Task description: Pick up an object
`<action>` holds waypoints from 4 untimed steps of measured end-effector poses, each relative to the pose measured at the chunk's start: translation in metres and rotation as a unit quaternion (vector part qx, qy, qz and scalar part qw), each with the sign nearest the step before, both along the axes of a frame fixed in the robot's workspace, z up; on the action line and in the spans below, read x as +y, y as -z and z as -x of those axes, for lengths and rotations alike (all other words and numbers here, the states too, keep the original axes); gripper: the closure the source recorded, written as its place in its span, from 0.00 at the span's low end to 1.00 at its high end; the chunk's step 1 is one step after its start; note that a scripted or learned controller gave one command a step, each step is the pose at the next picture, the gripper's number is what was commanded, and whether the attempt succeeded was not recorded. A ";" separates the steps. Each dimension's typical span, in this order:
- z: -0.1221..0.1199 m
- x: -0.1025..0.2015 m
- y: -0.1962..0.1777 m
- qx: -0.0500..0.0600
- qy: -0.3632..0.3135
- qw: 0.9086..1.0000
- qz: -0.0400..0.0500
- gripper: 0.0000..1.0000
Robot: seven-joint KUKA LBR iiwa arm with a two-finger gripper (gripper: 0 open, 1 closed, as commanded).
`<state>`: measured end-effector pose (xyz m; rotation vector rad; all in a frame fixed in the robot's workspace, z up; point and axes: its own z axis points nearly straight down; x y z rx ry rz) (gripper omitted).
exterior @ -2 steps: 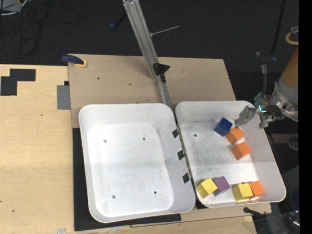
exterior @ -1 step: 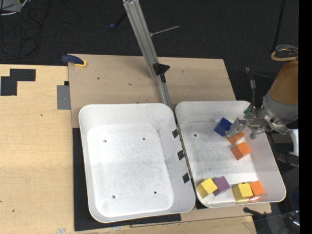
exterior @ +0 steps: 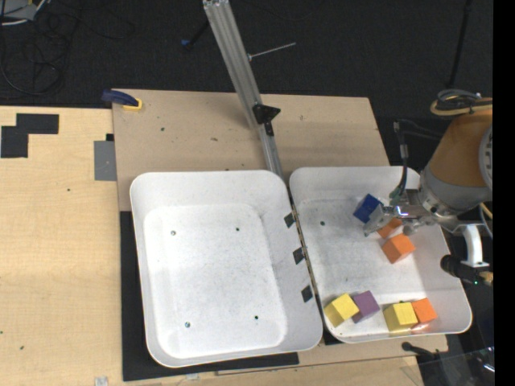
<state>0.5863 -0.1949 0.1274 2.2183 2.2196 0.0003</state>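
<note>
In the right bin [exterior: 322, 191] my gripper [exterior: 392, 218] hangs low, reaching in from the right. An orange block [exterior: 397, 248] lies just below it, and a smaller orange piece [exterior: 390, 227] sits right at the fingertips. A blue block [exterior: 367, 208] lies just to the gripper's left, close to it. Along the bin's front edge sit a yellow block [exterior: 342, 308], a purple block [exterior: 366, 303], another yellow block [exterior: 400, 316] and an orange block [exterior: 423, 310]. Whether anything sits between the fingers is not visible.
The left bin [exterior: 161, 191] stands beside the right one, joined by black clips [exterior: 298, 255]. A slanted aluminium rail [exterior: 240, 71] rises behind the bins. The grey arm with its orange band [exterior: 463, 147] fills the right side. A blue-and-yellow clamp [exterior: 122, 99] lies at the board's far-left corner.
</note>
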 end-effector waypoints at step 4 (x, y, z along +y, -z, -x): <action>-0.006 0.004 -0.094 -0.001 0.000 1.000 -0.001 1.00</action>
